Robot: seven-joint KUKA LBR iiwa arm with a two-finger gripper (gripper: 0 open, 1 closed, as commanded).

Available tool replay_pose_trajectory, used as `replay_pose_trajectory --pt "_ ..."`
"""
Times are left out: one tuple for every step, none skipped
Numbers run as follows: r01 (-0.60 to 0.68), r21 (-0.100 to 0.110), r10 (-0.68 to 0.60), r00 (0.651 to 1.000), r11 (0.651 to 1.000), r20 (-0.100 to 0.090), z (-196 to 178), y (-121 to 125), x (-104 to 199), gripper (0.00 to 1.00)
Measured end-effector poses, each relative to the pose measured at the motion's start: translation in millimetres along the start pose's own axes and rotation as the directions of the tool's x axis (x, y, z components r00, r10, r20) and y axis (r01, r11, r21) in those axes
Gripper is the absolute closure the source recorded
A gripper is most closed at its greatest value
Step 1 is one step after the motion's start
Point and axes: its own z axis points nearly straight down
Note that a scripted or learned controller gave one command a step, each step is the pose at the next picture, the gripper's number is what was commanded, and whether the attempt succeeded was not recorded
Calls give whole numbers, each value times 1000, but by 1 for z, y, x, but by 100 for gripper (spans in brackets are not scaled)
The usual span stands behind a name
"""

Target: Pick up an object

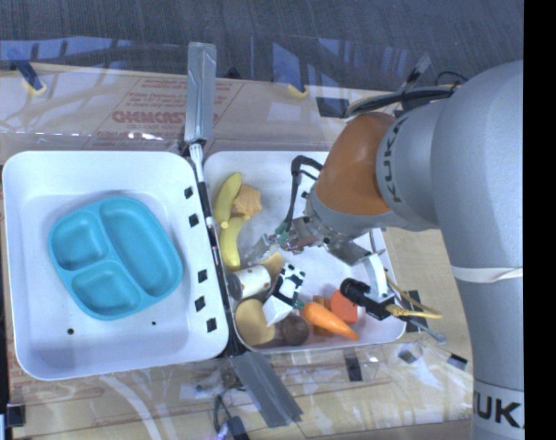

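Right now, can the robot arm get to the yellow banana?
Probably yes. The banana lies uncovered along the right bin's left wall, and the arm already hangs over that bin, though the wall crowds one side.

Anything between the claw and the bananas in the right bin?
Nothing visible. The claw hangs just right of the bananas over bare bin floor; the carrot and other toys lie nearer the front wall.

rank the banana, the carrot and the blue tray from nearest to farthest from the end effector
From the end effector, in the right bin:
1. Banana, in the same bin, to its left against the dividing wall.
2. Carrot, in the same bin, toward the bottom edge of the picture.
3. Blue tray, farthest, in the left bin.
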Motion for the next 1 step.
replay_pose_trajectory --pt "3 2 -3 1000 1000 1 -7 1 -1 100"
